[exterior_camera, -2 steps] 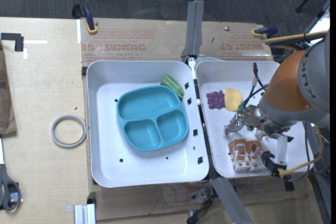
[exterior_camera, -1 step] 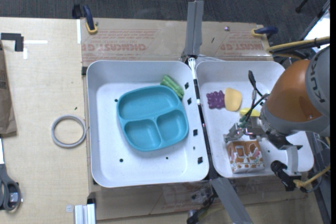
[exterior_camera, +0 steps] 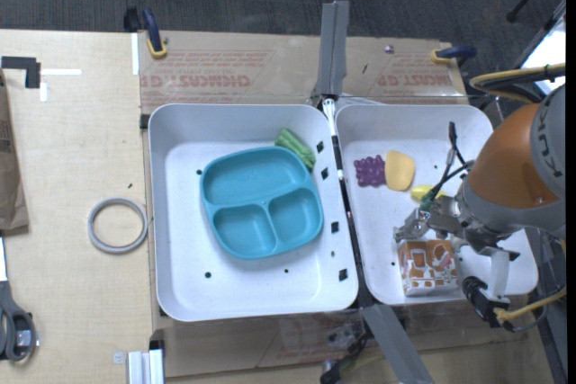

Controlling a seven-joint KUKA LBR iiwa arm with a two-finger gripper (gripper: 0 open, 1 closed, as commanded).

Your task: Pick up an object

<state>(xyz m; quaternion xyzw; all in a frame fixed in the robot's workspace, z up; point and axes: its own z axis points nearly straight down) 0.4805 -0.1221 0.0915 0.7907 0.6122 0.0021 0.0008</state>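
Observation:
In the right bin (exterior_camera: 382, 283), my gripper (exterior_camera: 421, 226) hangs low over the near side, just above the top edge of a small orange-and-white patterned box (exterior_camera: 427, 267) lying flat. A purple grape bunch (exterior_camera: 368, 170) and a yellow piece (exterior_camera: 400, 171) lie at the bin's far left. Another small yellow item (exterior_camera: 423, 192) sits just beyond the gripper. The arm's orange band (exterior_camera: 508, 162) covers the bin's right part. Nothing shows as held.
The left bin (exterior_camera: 171, 283) holds a blue divided plate (exterior_camera: 261, 200) with a green item (exterior_camera: 295, 147) at its far corner. On the bench to the left lie a grey tape ring (exterior_camera: 117, 223) and scissors (exterior_camera: 14, 333). A grey post (exterior_camera: 333, 49) stands behind the bins.

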